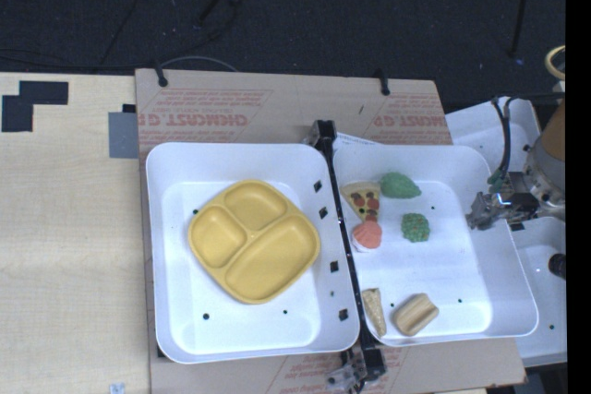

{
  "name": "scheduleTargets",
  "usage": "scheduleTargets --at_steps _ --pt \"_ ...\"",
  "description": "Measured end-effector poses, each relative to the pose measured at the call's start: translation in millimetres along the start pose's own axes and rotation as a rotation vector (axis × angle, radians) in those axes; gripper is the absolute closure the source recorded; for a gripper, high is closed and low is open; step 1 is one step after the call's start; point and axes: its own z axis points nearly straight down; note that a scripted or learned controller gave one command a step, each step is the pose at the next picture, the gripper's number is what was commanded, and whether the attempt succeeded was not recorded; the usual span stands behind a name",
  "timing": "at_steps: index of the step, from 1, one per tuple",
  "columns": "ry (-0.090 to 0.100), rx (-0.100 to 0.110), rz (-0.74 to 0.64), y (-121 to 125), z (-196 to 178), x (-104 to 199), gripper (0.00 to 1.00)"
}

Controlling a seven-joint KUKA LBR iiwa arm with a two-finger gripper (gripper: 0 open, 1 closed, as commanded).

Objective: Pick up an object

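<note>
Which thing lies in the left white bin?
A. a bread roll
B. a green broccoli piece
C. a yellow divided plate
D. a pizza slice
C: the yellow divided plate lies alone in the left bin, while the small food pieces, such as the pizza slice and the bread roll, lie in the right bin.

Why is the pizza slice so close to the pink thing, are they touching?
Touching. In the camera view, the pizza slice's lower tip meets the top of the pink thing with no white bin floor between them.
</note>
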Motion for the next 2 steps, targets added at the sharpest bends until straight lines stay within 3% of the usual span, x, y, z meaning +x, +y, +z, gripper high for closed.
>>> scheduleTargets --at_steps 2 --pt "0.004 0.006 -0.003 27.9 8.4 107.1 1.00"
